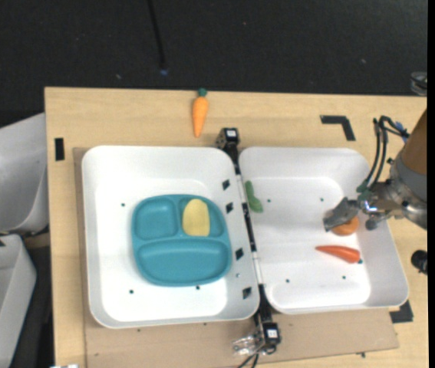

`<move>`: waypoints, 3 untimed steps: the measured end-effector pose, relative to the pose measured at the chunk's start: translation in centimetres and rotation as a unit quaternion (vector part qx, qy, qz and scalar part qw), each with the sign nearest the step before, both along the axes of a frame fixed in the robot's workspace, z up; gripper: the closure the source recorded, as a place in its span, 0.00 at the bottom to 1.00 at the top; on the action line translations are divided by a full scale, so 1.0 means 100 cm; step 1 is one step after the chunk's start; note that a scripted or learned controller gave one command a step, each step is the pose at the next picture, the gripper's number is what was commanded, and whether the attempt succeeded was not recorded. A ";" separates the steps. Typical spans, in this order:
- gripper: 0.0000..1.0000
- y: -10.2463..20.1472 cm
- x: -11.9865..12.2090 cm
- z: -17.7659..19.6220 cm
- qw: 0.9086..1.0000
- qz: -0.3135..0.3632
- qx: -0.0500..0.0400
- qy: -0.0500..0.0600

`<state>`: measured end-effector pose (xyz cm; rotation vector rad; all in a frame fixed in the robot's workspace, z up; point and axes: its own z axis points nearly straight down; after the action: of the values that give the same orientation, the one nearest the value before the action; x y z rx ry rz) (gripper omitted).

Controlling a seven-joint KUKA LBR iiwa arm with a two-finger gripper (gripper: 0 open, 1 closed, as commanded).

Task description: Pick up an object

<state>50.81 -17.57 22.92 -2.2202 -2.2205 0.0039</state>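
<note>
Pale wooden bench (pixel 140 117) bears two white bins; at right, the gripper (pixel 343 219) hovers over a small orange object (pixel 346 225), grip state unclear.

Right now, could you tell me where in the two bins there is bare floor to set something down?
Right bin: bare floor between the green piece by the divider and the gripper, and along the near wall. It is crowded by the gripper, an orange object and the red-orange piece. Left bin: only margins around the blue tray.
</note>
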 end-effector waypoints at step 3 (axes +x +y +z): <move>1.00 -0.019 0.001 -0.097 1.000 -0.002 -0.001 -0.004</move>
<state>50.94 -19.44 13.23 -2.2300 -2.2196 -0.0021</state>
